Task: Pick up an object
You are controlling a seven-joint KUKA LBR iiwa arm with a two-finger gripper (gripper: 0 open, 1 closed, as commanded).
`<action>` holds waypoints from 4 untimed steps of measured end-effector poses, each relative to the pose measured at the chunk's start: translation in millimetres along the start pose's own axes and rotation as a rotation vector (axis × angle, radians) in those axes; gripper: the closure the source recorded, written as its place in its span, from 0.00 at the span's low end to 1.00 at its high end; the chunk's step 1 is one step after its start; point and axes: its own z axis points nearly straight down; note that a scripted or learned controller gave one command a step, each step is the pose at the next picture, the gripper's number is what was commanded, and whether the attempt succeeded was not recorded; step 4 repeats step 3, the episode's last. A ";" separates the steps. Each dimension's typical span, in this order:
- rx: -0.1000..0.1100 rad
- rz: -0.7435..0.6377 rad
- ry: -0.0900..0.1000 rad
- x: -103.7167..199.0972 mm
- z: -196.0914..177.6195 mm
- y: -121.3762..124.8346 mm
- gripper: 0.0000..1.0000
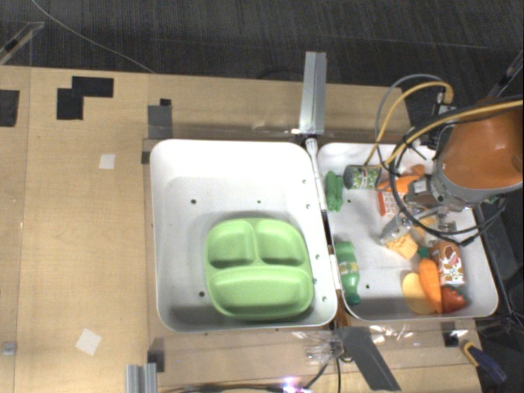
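- Camera view puts the arm point(483, 150) over the right bin point(491, 301), reaching in from the right, with its gripper point(413, 215) down low near the bin's middle.
- You cannot tell from here whether the claw is open or closed; cables and the wrist hide most of it.
- Just below the gripper lies a small yellow piece point(399, 244), the nearest candidate for a pick. Nothing is visibly held.
- Other choices in that bin: a carrot point(429, 278) and a lemon point(413, 289) toward the front, a red carton point(449, 267) beside them, a jar point(363, 176) at the back, and a green bottle point(347, 268) along the left wall.
- The left bin point(172, 219) bears a green tray point(258, 267), well apart from the gripper.
- You are likely at the descent or grasp step, with no lift yet.
- Next, you would want the claw to close squarely on one item and rise straight up. Crowding there could cause a slip or a nudge.
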 end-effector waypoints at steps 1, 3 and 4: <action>0.005 0.023 0.000 4.4 -1.2 24.1 0.00; 0.016 0.003 -0.006 -59.6 -15.1 13.1 1.00; 0.016 0.003 -0.006 -59.6 -15.1 13.1 1.00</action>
